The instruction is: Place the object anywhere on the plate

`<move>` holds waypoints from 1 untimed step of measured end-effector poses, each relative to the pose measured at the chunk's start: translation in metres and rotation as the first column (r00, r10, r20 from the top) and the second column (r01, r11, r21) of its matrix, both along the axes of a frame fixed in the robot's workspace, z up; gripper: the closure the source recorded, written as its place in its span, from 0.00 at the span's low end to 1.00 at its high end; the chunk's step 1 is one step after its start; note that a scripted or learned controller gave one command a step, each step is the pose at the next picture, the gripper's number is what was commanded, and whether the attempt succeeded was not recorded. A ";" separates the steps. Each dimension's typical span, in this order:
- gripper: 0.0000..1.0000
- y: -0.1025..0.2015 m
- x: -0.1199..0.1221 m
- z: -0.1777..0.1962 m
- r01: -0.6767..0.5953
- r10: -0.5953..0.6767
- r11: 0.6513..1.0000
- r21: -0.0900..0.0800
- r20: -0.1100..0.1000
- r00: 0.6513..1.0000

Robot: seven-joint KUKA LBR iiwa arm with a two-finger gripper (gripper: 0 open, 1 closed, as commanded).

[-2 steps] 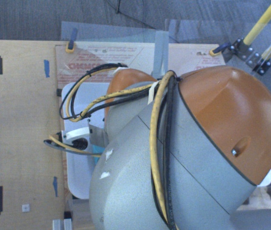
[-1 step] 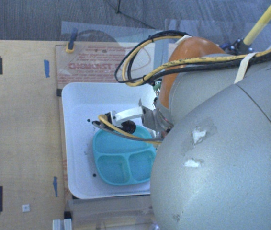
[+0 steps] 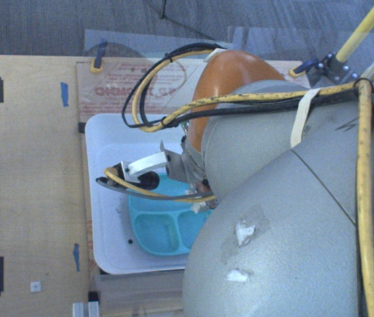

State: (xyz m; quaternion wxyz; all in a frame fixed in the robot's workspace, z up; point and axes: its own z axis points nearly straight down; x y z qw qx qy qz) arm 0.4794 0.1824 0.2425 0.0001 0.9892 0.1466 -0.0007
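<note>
Lying in a white bin [image 3: 104,243], a blue divided plate [image 3: 164,233] is partly hidden by the grey arm [image 3: 293,210]. Whether the gripper [image 3: 184,177] is open or closed cannot be told, nor whether the object is carried; release is best made low over a compartment.

We see a blue divided plate [image 3: 157,226] lying in the white bin [image 3: 108,144], toward its lower end; the grey arm [image 3: 286,210] covers the bin's right side and part of the plate.
</note>
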 end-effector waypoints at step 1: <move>1.00 0.031 0.041 -0.014 0.095 -0.095 0.995 0.000 0.001 0.995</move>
